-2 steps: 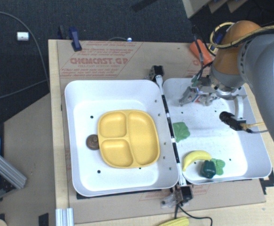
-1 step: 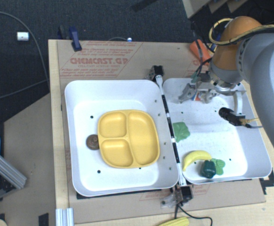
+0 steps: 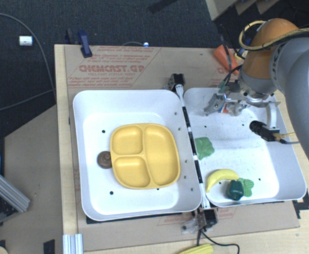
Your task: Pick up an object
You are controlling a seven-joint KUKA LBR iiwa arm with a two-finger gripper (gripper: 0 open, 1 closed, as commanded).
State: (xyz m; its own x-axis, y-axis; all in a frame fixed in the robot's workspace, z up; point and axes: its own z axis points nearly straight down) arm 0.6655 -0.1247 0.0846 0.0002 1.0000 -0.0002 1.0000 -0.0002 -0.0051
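Arm: reaching in from the right, orange band above the wrist, wrist bending down over the right bin (image 3: 287, 179) at its far end.
Pincer (image 3: 220, 106): hanging low by the far wall; grip state cannot be told.
Objects: green piece (image 3: 203, 146) lying nearer than the pincer; banana (image 3: 220, 178) and dark green object (image 3: 235, 190) sitting further toward the near wall, touching.
Left bin (image 3: 88, 142): holding yellow tray (image 3: 144, 155), well left of the pincer.

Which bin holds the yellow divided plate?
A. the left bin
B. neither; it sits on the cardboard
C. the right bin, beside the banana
A: the plate lies in the left bin, while the banana lies in the right bin.
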